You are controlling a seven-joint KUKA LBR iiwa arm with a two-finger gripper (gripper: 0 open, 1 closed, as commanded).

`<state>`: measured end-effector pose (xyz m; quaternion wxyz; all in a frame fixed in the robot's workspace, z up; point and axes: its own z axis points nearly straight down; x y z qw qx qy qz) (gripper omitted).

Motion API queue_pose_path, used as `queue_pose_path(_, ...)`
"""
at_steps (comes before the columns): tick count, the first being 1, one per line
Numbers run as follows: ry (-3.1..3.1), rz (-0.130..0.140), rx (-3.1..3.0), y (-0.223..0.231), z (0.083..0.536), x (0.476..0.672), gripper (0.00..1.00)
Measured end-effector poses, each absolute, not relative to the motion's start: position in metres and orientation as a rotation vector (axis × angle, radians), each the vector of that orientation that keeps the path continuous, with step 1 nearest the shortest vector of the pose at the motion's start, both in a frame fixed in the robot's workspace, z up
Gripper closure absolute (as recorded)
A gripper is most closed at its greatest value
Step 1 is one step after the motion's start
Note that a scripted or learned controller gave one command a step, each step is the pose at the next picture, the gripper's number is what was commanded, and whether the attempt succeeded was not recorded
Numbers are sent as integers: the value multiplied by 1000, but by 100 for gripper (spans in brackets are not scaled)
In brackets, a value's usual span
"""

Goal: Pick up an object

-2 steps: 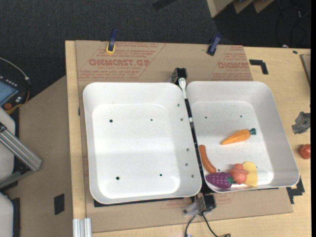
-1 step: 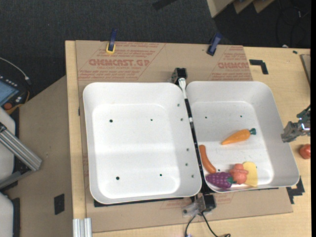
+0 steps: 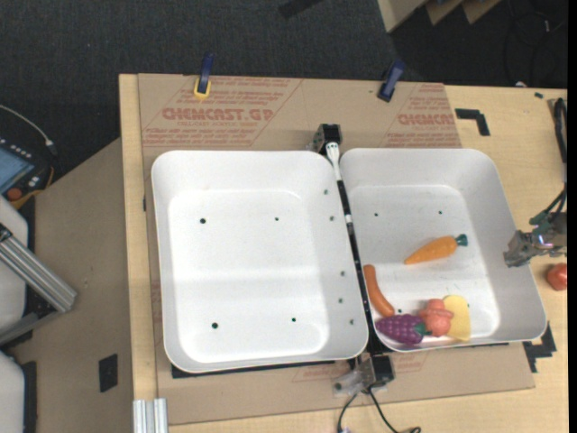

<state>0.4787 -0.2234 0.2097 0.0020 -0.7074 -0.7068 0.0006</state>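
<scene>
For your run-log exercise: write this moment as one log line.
task: pick up object | gripper: at right bin right rim | carrot, hot dog, grapes: lying in bin | held: nothing seen

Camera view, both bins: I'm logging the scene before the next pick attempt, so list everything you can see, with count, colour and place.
Bins: two, white, side by side on the bench.
Carrot: one, orange, middle of right bin.
Sausage: one, red-orange, right bin beside the divider.
Grapes: one bunch, purple, right bin's near edge.
Small toys: a pink and yellow cluster, right of the grapes; count unclear.
Clamps: two, blue, far board edge.
Gripper: one, grey, at right bin's outer rim.
</scene>
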Motion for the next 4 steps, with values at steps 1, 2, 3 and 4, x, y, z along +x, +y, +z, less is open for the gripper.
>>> queue_pose_path(1,-2235,-9,-2215,-146,262,481,100)
queue_pose_path(2,-2216,5,-2220,-163,209,478,100)
queue_pose_path(3,-2226,-3,-2238,-227,310,480,100)
queue_pose_path(4,-2220,2,-2217,-207,264,479,100)
